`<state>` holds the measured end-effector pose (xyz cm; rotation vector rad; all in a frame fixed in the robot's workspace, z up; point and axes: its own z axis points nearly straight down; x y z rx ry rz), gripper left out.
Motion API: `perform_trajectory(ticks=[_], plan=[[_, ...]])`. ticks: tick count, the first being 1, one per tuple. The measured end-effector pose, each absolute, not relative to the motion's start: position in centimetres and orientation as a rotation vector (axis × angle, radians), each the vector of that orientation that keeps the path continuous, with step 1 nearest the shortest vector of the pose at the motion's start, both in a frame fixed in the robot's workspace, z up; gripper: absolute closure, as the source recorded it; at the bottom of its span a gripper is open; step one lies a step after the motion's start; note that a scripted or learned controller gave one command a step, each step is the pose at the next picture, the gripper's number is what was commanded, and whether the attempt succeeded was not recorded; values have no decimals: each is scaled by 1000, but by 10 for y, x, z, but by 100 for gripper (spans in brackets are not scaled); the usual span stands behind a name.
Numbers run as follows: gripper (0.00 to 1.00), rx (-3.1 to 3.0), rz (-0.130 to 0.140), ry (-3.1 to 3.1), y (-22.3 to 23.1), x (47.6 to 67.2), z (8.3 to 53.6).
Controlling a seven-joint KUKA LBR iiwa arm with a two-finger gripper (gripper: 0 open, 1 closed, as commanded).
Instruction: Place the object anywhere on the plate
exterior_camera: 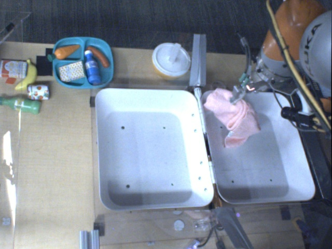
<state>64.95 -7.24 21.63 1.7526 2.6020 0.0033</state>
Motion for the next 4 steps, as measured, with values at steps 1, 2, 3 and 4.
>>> perform_trajectory(ticks=[1, 2, 3, 4], plan=[[100, 1746, 2, 2608, -71, 651, 224], [100, 1185, 4, 2905, -18, 650, 235], [100, 583, 4, 3082, 31, 652, 243], [100, 2, 5, 3132, 82, 658, 249]])
